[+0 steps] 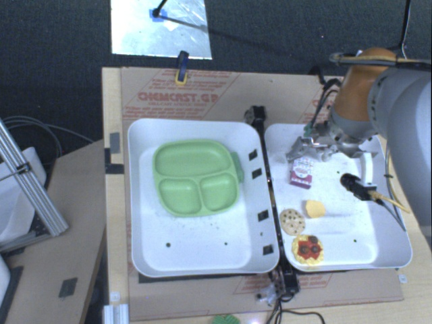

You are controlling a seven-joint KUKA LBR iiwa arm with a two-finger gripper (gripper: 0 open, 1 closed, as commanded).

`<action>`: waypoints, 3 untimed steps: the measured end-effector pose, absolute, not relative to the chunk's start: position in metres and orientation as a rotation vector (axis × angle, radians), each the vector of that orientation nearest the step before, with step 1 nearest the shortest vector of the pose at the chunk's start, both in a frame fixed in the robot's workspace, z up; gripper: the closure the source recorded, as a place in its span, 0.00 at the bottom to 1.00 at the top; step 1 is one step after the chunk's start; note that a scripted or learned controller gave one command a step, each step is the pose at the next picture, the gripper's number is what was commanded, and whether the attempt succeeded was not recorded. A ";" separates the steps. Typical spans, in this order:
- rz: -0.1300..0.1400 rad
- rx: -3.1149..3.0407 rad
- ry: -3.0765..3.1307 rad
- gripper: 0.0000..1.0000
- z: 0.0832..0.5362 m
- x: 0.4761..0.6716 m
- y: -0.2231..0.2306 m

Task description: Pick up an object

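Observation:
My gripper (305, 152) hangs over the far left part of the right bin (388, 248). Directly beneath its tip is a small pink and white packet (302, 173); whether the two touch I cannot tell. Nearer the front of the same bin lie a yellow cheese wedge (314, 209), a round cookie (292, 221) and a yellow toy pizza with red topping (308, 249).
A green divided plate (196, 177) rests in the left bin (202, 252). The ridge between the two bins (268, 201) runs just left of the cookie and the packet. The grey arm with its orange band (358, 93) covers the right bin's far right corner.

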State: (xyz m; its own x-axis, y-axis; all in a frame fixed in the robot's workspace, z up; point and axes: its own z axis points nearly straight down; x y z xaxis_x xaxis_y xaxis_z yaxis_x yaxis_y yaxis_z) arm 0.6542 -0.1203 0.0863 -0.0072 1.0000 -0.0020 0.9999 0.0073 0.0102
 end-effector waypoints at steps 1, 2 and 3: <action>-0.001 2.220 2.226 0.00 0.084 0.612 -0.092; 0.005 2.217 2.223 1.00 0.096 0.614 -0.094; 0.011 2.208 2.228 1.00 0.190 0.611 -0.046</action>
